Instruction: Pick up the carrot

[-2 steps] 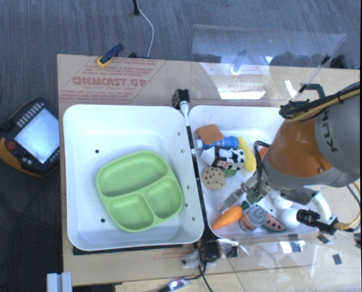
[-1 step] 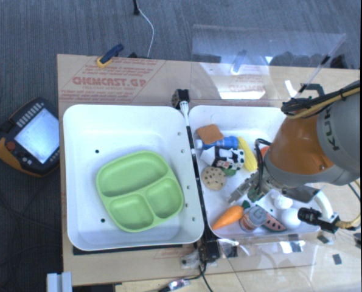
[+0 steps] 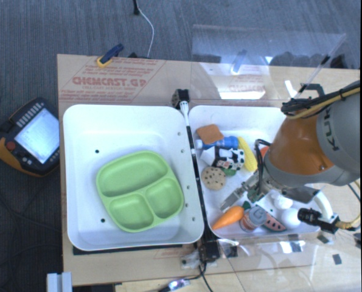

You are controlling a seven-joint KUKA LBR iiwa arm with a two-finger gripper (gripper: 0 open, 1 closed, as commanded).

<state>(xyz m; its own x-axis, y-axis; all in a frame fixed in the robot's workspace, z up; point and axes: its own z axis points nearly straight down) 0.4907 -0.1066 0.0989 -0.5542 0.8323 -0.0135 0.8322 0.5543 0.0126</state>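
The orange carrot (image 3: 228, 216) lies near the front left corner of the right bin (image 3: 200, 218), pointing toward the bin's left wall. My gripper (image 3: 244, 194) hangs just above and to the right of the carrot, reaching in from the arm's orange band (image 3: 296, 154). The view shows nothing held by it. The carrot's thick end touches a small round can (image 3: 252, 219).
The right bin also holds a cookie (image 3: 213, 177), a brown toast piece (image 3: 210, 134), a blue item (image 3: 229, 142), a black-and-white toy (image 3: 230, 158), a yellow piece (image 3: 247, 151) and a watermelon slice (image 3: 275, 224). A green divided plate (image 3: 141, 190) sits in the left bin.
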